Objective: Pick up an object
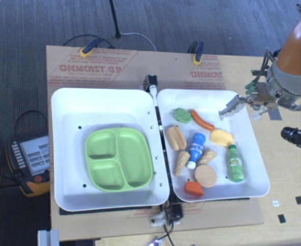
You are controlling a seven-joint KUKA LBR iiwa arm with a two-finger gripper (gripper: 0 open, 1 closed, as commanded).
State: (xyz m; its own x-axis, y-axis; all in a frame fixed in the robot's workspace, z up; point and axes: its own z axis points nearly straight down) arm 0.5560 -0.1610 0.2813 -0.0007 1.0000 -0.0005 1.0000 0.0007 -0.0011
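Around the right bin there is brown board on grey carpet, and above its far right corner the empty gripper spreads its fingers, arm cut off.

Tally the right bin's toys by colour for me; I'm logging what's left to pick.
Green: 2, bottle and round ridged piece
Orange or red: 2, sausage and block
Yellow: 1, lemon-like piece
Tan: 4, bun, cone, disc, wedge
Blue-white: 1, bottle
Total: 10
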